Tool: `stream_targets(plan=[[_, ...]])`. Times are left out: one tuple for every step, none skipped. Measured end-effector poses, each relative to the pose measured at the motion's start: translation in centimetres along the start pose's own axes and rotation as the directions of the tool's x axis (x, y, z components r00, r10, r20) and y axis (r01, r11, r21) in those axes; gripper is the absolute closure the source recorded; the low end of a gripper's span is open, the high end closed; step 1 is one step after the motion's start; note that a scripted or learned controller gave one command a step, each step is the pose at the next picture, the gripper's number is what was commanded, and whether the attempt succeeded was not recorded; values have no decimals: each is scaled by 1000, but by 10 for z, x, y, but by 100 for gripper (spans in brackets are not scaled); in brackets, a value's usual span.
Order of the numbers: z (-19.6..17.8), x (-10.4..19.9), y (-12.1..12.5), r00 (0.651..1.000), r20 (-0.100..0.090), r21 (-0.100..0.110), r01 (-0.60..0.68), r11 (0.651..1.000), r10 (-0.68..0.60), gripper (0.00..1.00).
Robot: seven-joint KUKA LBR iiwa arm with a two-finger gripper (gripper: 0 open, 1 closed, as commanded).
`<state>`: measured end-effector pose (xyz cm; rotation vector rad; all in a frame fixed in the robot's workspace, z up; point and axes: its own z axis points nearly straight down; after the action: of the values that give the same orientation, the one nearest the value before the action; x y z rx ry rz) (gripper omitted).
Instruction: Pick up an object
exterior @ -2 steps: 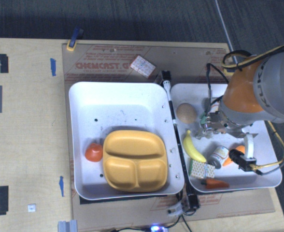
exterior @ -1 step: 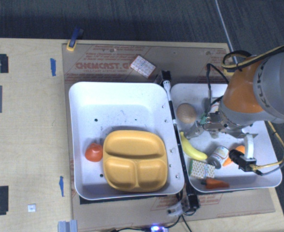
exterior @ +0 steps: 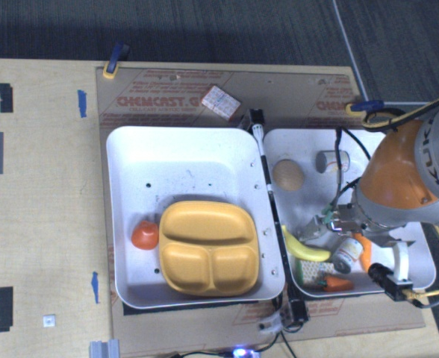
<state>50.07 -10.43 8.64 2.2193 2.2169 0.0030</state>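
The arm comes in from the right over the right bin, its orange band above the wrist. My gripper hangs low over the bin's front half, just above a yellow banana. Right of the banana a small grey can lies beside the wrist, and an orange carrot lies at the front wall. A beige ball and a small grey cylinder sit farther back, apart from the gripper. I see nothing lifted.
The left bin holds a large yellow divided tray and a red tomato at its left. A small patterned card lies on the cardboard behind the bins. Cables run along the right bin's right side.
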Motion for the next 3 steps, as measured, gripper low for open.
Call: stream_targets(plan=[[-2, 8, -16, 1000, 9, -16, -5, 1000, 5, 0], [-11, 10, -17, 1000, 3, -10, -2, 1000, 2, 100], [-11, 10, -17, 1000, 4, -10, -2, 1000, 2, 0]])
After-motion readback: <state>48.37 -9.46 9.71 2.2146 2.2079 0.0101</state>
